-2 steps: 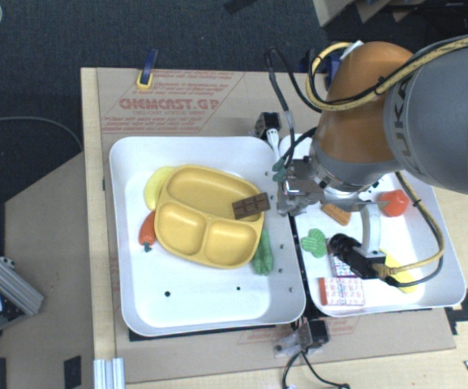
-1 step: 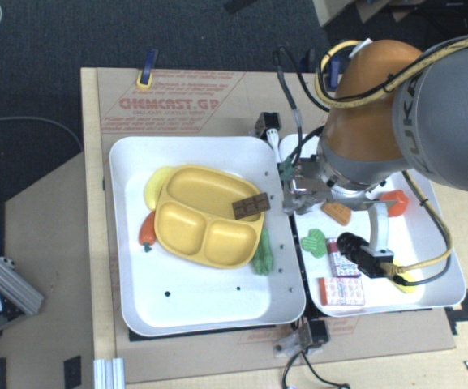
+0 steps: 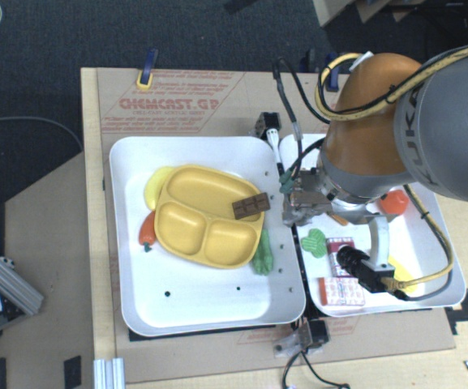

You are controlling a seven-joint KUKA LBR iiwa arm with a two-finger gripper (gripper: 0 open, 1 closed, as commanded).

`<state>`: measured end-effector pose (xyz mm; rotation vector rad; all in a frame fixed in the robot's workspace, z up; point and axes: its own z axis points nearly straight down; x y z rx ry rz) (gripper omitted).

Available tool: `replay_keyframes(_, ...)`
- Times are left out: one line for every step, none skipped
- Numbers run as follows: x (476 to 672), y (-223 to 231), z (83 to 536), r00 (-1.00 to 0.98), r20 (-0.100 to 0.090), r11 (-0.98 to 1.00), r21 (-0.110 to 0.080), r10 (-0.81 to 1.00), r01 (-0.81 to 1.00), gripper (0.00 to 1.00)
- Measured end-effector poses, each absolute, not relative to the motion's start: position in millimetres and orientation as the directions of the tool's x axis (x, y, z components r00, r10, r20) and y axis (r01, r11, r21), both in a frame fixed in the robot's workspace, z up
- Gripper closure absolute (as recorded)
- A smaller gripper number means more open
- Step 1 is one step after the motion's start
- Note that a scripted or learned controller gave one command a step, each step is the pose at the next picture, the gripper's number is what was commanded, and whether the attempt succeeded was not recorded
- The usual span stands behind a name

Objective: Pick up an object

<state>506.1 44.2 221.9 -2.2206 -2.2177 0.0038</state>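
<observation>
Right bin (image 3: 428,294), near edge: red-and-white packet (image 3: 343,290); green piece (image 3: 315,241) beside the divider; orange item (image 3: 394,203) farther back. Left bin (image 3: 128,217): yellow divided tray (image 3: 205,217) bearing brown block (image 3: 250,207). Pincer (image 3: 302,205) above the divider; opening cannot be told. Risk: striking the bin wall, judging by its position.
</observation>
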Motion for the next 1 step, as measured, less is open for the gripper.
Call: replay_keyframes(515.6,45.0,214.5,0.000,-0.001,0.000,0.000,1.000,1.000,1.00)
